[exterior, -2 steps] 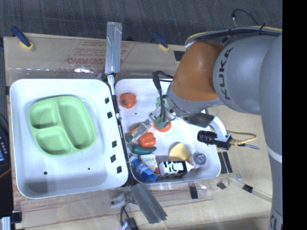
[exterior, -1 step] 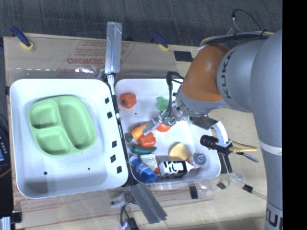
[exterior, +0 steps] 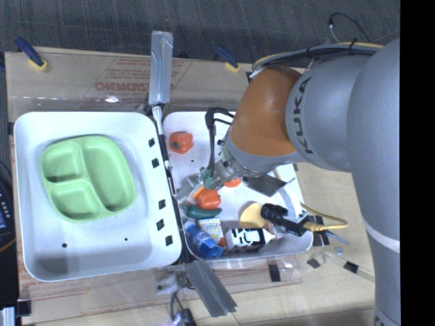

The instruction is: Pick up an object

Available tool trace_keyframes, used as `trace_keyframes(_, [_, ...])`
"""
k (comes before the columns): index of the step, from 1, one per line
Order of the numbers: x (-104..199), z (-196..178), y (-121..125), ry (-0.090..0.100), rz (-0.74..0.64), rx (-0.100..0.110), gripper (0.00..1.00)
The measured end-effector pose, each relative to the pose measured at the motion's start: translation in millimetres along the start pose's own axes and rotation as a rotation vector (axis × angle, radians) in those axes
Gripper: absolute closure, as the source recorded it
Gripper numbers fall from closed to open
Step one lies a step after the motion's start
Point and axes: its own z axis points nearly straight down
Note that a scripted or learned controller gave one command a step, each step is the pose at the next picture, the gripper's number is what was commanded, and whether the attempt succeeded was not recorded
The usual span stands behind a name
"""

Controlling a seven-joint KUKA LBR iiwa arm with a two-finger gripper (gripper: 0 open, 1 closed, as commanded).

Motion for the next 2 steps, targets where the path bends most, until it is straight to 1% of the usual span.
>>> trace_keyframes(1, [-0.4,0.3,-0.4,0.000,0.001,0.001,0.00])
trace_keyframes(2, [-29.9,0.6,-26.0,0.001,0.035,0.002,0.00])
